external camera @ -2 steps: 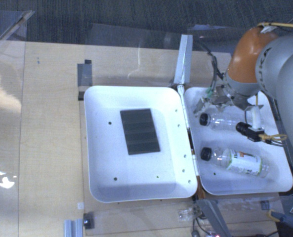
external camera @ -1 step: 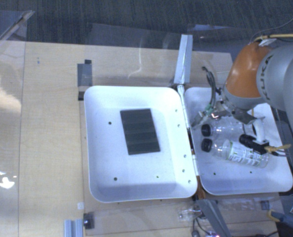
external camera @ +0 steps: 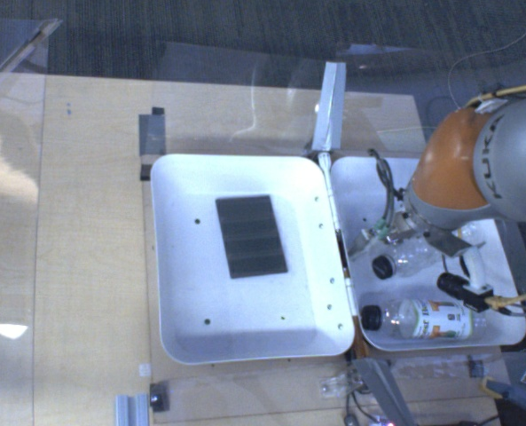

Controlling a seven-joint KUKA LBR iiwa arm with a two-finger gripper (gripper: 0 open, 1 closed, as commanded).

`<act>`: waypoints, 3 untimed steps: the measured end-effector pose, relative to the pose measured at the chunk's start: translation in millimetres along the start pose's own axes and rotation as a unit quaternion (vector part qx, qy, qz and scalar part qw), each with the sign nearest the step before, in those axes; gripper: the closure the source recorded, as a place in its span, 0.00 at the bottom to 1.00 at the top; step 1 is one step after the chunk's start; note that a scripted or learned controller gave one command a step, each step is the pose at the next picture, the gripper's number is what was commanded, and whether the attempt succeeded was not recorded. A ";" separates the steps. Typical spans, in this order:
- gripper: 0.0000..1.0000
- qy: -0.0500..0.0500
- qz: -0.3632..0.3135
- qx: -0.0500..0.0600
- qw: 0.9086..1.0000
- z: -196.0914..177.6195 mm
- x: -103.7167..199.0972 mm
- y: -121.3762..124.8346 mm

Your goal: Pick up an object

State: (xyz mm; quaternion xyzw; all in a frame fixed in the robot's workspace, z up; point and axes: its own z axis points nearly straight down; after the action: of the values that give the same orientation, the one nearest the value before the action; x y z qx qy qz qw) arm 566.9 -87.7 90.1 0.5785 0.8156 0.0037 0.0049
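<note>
Around the jaws the right bin [external camera: 362, 189] is crowded, with a clear bottle [external camera: 420, 319] lying along its near wall and a small black cap [external camera: 383, 267] just beside it, while the left bin [external camera: 178, 264] offers open floor around a flat dark pad [external camera: 252, 235].

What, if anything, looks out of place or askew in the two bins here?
Nothing looks spilled or broken. The clear bottle lies on its side along the right bin's near wall, and the dark grey pad in the left bin sits slightly skewed.
</note>
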 end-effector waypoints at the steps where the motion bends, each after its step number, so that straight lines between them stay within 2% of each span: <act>1: 0.00 -0.002 -0.011 -0.004 1.000 -1.4 4.9 -45.4; 2: 0.00 -0.004 -0.021 -0.004 1.000 -30.0 -16.5 -71.1; 3: 0.00 -0.005 -0.054 -0.007 0.999 -2.1 15.8 -69.4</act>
State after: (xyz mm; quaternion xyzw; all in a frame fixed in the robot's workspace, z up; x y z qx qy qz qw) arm 496.1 -95.8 91.4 0.5339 0.8454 0.0065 0.0130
